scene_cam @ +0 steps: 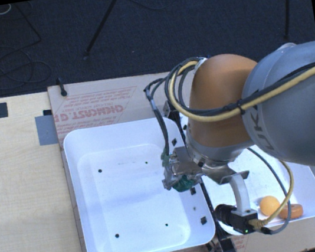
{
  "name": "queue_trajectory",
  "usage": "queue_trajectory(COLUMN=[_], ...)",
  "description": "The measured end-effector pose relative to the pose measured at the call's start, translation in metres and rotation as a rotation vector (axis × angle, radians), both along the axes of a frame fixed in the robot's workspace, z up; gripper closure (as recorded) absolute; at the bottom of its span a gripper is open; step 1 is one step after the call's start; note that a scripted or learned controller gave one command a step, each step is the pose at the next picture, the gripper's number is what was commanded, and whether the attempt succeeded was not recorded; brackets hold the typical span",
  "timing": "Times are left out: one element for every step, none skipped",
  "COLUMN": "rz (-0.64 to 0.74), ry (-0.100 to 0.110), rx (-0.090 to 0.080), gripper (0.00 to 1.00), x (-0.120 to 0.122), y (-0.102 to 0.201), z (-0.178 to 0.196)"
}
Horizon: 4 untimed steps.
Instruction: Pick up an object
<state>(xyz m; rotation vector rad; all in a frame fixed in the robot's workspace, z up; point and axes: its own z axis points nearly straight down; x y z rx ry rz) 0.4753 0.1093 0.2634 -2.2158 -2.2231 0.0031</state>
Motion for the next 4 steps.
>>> queue_trajectory(rz=[-0.008, -0.005, 0.001, 0.003], ry=[-0.001, -0.002, 0.003, -0.002], rx=[-0.005, -0.002, -0.002, 0.002], gripper=[1.0, 1.0, 1.0, 1.0], x=[0.081, 0.099, 0.097, 0.031], y=[-0.053, -0.069, -0.068, -0.023], z=[-0.04, -0.015, -0.007, 0.05])
